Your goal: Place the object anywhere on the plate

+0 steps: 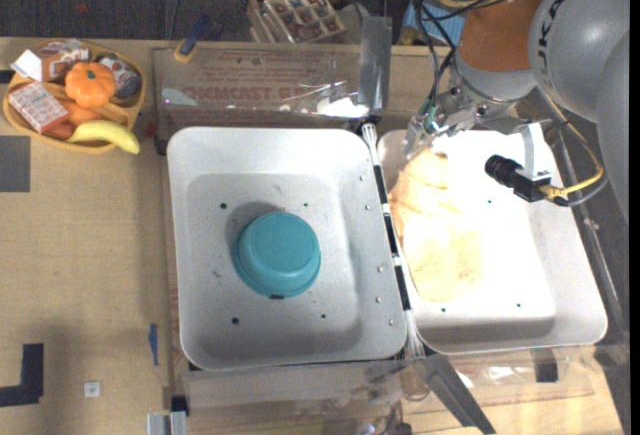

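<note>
A round teal plate [278,253] sits in the middle of the left bin [200,173]. A pale tan, lumpy object [428,191] lies against the left wall of the right bin [560,273], with a yellowish flat patch [447,263] just in front of it. My gripper [438,123] hangs at the far left corner of the right bin, right at the top end of the tan object. Whether it touches the object is unclear from this angle.
A black sensor with a yellow cable [515,173] sticks out from the arm over the right bin. A dish of toy fruit [75,101] stands at the far left of the bench. A clear plastic box [265,88] lies behind the left bin.
</note>
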Robot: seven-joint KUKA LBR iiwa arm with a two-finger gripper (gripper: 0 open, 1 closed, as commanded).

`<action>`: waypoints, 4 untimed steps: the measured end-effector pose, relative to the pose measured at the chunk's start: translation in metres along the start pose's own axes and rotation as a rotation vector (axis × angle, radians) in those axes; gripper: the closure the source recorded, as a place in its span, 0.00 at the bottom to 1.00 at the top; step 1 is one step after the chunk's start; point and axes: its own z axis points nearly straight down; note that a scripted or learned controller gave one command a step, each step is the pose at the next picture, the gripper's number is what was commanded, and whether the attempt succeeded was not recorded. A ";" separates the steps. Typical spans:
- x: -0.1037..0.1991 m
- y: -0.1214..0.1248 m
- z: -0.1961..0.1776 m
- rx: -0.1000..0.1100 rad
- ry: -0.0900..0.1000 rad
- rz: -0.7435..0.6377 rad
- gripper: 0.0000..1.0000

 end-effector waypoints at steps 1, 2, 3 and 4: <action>-0.001 0.000 -0.040 -0.001 -0.001 0.000 1.00; 0.049 0.007 -0.047 0.002 0.002 -0.398 1.00; 0.089 0.018 -0.037 0.000 0.002 -0.792 1.00; 0.127 0.022 -0.038 -0.001 0.002 -1.156 1.00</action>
